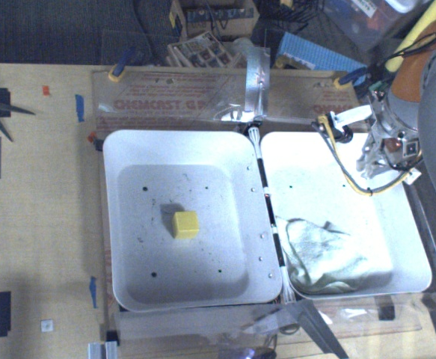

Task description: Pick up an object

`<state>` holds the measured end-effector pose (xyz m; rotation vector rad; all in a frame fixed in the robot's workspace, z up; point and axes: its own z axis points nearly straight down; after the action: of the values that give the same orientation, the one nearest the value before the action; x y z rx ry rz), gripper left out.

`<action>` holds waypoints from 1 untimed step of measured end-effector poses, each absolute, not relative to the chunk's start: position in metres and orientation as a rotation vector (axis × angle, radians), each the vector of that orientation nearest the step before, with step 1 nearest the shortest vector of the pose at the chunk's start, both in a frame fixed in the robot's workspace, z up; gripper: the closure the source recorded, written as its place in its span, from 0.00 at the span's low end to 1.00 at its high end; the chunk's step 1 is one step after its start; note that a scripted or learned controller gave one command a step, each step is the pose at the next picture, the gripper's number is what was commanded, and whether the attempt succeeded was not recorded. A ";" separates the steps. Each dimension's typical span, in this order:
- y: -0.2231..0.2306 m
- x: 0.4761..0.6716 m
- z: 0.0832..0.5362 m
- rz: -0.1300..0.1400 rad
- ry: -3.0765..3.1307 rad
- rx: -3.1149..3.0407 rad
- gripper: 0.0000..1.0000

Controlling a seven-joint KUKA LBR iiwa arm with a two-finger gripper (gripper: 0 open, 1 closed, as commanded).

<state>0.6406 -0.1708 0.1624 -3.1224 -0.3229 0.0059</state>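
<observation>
Crumpled at the near edge of the right bin [397, 223] lies a pale cloth [326, 254], bunched into the near left corner and touching the wall that divides the 2 bins. It is the 1 thing lying in that bin; the rest of its white floor is brightly lit. Beside it, the left bin [128, 155] holds a small yellow block [185, 224] sitting slightly left of the middle of the floor, with a grey shadow on its far left side and a scatter of dark specks around it. The block stands well apart from every wall of its bin. Above the far right part of the right bin hangs the gripper [376, 163], at the end of the grey arm [434, 88] with its orange band, and a yellow cable [348, 174] loops down from it over the bin floor. Whether the pincer is apart or together I cannot tell from this angle, and nothing is seen clamped in it. The gripper is well apart from the yellow block.
</observation>
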 end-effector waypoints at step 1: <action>-0.173 0.654 0.172 0.001 -0.326 -3.124 1.00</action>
<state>0.6538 -0.1727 0.1725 -3.1243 -0.3263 0.0006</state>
